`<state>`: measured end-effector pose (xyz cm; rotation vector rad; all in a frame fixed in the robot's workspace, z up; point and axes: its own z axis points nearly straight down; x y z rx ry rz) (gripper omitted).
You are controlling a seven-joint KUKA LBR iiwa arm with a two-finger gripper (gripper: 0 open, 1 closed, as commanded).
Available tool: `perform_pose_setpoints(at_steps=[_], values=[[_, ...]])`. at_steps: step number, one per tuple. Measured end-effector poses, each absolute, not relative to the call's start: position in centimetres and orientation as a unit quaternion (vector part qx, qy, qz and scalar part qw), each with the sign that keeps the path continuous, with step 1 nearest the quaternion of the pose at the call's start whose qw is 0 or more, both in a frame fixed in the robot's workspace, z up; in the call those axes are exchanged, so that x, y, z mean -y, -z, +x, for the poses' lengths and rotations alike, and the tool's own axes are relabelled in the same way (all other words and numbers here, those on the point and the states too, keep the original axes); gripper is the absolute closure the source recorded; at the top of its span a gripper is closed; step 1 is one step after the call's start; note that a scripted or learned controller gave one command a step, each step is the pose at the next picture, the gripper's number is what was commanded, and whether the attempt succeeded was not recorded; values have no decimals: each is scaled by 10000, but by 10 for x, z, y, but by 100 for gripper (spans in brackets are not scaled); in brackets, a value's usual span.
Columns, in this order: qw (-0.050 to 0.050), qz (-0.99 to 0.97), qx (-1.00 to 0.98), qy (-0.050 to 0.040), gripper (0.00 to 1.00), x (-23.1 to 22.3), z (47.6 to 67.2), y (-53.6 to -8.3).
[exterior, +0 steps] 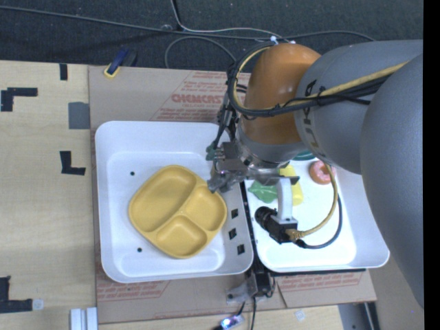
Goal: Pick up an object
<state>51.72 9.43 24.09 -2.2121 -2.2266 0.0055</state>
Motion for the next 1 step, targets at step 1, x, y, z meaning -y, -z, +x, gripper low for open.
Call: perform_pose_setpoints(at_steps=[1], values=[[12, -7062, 7080, -21, 0, -92, 517, -241]])
